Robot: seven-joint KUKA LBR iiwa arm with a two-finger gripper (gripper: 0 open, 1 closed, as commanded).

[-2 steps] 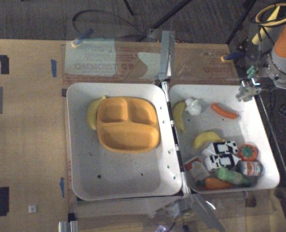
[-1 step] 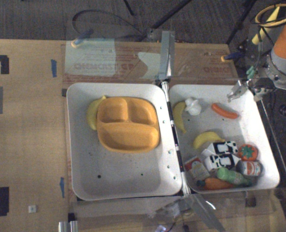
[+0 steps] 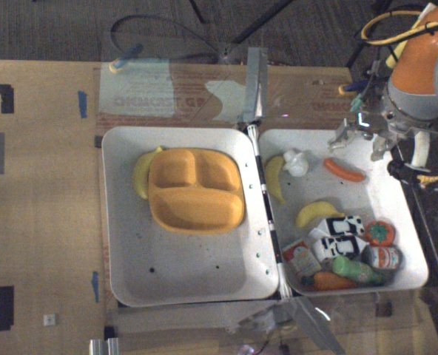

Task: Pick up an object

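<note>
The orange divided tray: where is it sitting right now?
The orange divided tray lies in the left bin, toward its far side, partly covering a yellow banana at its left edge.

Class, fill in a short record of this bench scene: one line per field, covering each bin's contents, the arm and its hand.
left bin: an orange divided tray lying over a yellow banana
right bin: banana at the left wall, white item, orange-red sausage, second banana, black-and-white carton, tomato, can, carrot
arm: over the right bin's far right corner
hand: above the bin's far edge, holding nothing visible
</note>
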